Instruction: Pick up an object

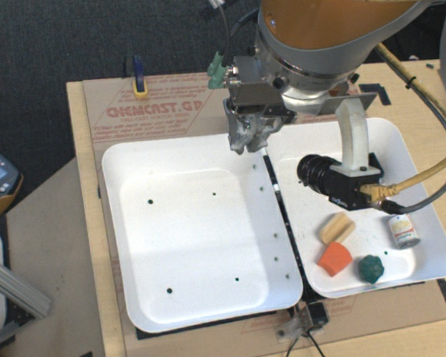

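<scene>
My gripper (247,142) hangs at the right bin's (427,217) back-left corner; the blocks lie toward its front edge. Grip: cannot tell.

A broad orange band (332,6) is wrapping the grey arm (313,59) above its wrist. A metal claw (246,136) is hanging off a dark block. A black camera (329,179) is sitting on a white bracket (354,141), with cables (433,161) trailing away.
</scene>
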